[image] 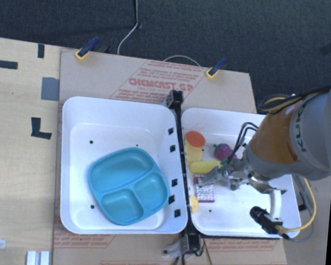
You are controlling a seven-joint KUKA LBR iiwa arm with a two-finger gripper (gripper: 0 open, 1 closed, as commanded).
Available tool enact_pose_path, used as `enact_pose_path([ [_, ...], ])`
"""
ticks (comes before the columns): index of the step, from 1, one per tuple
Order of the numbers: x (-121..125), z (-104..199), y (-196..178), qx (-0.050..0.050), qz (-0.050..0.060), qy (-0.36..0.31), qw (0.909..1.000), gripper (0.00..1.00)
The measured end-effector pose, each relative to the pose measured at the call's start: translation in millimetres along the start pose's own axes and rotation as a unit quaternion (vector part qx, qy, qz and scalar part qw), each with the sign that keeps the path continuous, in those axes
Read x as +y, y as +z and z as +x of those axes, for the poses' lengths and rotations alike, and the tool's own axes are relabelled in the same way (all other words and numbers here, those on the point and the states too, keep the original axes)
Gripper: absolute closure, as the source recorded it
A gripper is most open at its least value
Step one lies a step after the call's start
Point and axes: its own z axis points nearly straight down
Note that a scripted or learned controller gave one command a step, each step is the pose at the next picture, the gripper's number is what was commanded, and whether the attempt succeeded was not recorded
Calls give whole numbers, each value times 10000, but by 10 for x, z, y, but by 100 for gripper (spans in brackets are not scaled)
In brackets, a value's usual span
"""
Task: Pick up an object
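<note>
Several small objects lie bunched against the left wall of the right white bin [232,226], right of centre in the frame: an orange round-topped piece [195,139], a yellow banana-shaped toy [204,166] below it, a purple lumpy toy [223,150] to the right, and a flat white card with red print [205,193] lower down. The gripper [222,174] sits low over the right end of the yellow toy, just under the purple one; whether it is parted, closed or gripping anything cannot be told at this angle. The grasp seems to be in hand, with nothing yet lifted. To do it well, I would centre on one piece, the yellow toy being nearest, and come straight down so neighbours are not pinched along with it. The crowding and the nearby bin wall are the main obstacles. A blue three-compartment plastic tray [128,184] lies in the left white bin [77,112], well apart, on a cardboard sheet [158,82].
</note>
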Motion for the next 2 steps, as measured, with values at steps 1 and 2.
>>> enact_pose_path([
  [1, 16, 1, 99, 5, -29, -5, 10000, 0],
  [2, 58, 18, -25, 22, -71, -12, 10000, 100],
])
